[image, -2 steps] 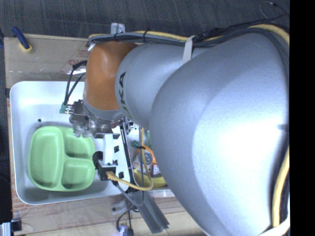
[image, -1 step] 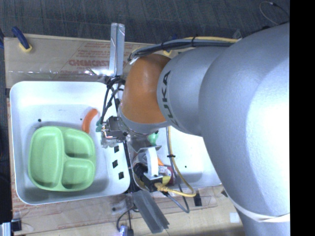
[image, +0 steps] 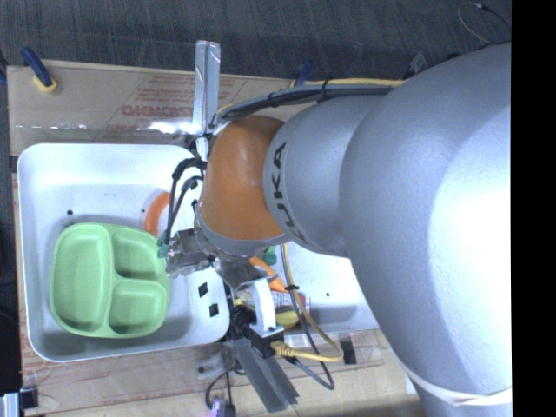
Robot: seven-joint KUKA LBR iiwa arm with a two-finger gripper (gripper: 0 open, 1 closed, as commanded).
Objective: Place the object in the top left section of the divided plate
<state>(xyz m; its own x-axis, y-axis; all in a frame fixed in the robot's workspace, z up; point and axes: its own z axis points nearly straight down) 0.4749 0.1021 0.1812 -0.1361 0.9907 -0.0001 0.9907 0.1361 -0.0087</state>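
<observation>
Divided plate in the left bin, arm parked over the middle

The divided plate sits in the left bin, toward its near side. The arm comes in from the right, covering most of the right bin, with its wrist over the divider between both bins on the table.

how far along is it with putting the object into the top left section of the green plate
Done: nothing that shows; every section of the green divided plate in the left bin looks bare. In hand: the arm hangs over the seam between the bins, its wrist hiding what lies below; an orange thing peeks out by the plate. Left: bringing the object to the plate's top left section and letting go.
</observation>
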